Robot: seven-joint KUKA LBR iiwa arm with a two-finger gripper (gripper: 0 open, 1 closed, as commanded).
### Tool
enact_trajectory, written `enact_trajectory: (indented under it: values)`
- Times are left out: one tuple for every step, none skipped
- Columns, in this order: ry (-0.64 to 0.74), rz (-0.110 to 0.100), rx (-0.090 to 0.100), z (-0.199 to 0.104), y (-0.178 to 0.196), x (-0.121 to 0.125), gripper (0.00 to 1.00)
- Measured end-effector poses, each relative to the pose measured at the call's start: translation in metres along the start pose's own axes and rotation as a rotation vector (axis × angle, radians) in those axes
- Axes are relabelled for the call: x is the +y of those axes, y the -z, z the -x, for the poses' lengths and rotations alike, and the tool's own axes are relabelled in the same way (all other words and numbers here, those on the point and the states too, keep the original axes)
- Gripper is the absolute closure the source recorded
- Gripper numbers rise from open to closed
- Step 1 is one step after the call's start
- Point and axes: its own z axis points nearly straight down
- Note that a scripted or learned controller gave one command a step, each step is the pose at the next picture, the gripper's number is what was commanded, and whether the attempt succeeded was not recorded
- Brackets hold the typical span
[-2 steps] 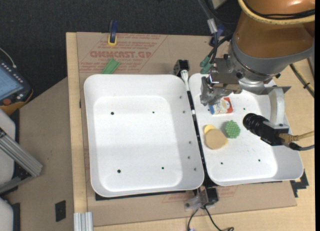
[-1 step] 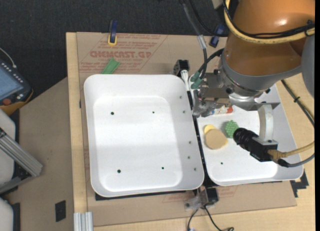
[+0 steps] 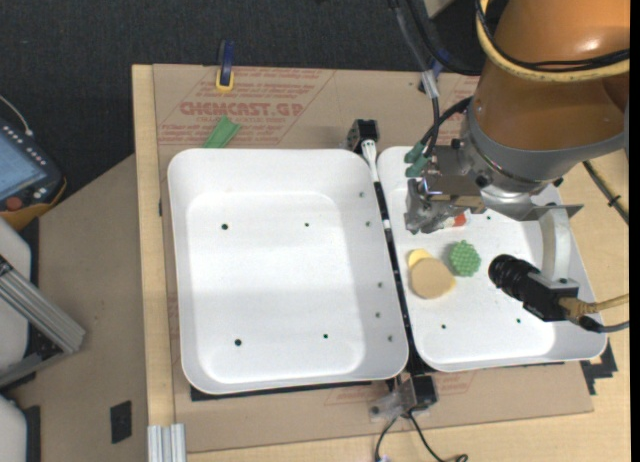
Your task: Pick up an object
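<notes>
My gripper (image 3: 428, 218) hangs over the right bin (image 3: 470, 335), near its left wall. Just below and right of it lie a tan round block (image 3: 432, 279), a small yellow piece (image 3: 417, 258) touching that block's upper left, and a green bumpy ball (image 3: 463, 258). A bit of red and white (image 3: 459, 219) peeks out beside the gripper, mostly hidden by the wrist. Nothing shows between the fingers, and the big orange-banded arm covers the bin's upper right part.
The left bin (image 3: 270, 260) adjoins the right one along a black divider. A green scrap (image 3: 220, 133) and a blue-yellow clip (image 3: 226, 74) lie on the cardboard behind the bins. Cables run down to the wrist from the upper right.
</notes>
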Motion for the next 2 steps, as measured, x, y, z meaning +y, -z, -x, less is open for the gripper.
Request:
enact_trajectory:
  values:
    - [0.006,0.008,0.002,-0.038,0.027,0.0,1.0]
    - [-0.002,-0.007,-0.002,0.003,-0.052,-0.001,1.0]
